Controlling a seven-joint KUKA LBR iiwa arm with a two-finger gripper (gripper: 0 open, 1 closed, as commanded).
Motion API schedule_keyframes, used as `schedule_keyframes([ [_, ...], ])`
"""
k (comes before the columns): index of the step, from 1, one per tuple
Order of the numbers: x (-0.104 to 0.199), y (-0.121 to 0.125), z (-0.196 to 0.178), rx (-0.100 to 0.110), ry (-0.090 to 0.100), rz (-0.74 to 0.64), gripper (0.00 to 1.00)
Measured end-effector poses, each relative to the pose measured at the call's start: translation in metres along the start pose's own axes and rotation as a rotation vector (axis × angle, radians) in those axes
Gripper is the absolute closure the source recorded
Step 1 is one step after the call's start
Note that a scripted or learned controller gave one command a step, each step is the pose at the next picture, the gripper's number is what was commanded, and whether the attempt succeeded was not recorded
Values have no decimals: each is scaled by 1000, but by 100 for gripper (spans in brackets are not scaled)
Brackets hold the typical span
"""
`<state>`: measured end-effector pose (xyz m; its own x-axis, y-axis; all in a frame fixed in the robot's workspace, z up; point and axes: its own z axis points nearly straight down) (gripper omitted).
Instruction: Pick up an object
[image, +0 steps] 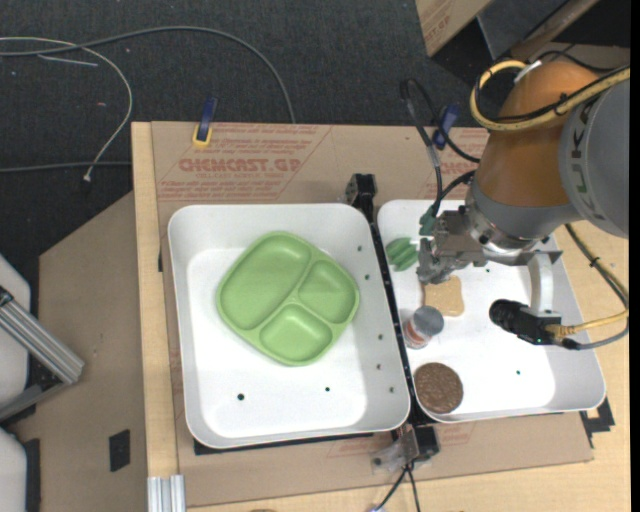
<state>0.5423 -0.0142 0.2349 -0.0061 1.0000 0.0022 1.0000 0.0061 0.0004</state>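
Above tan cracker (447, 298) — jaws, right bin (545, 385)

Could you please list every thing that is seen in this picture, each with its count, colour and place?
left bin: 1, white, left on the bench
right bin: 1, white, right on the bench
plate: 1, green, divided, in the left bin
lump: 1, green, right bin, far left corner
slab: 1, tan, right bin, just in front of the claw
can: 1, grey and red, right bin, by its left wall
disc: 1, brown, right bin, near left corner
clamps: 2, blue, far edge of the cardboard
arm: 1, grey and orange, from the right
claw: 1, grey, over the right bin
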Motion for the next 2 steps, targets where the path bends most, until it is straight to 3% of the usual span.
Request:
schedule_keyframes([
  [2, 106, 22, -7, -2, 1, -1, 100],
])
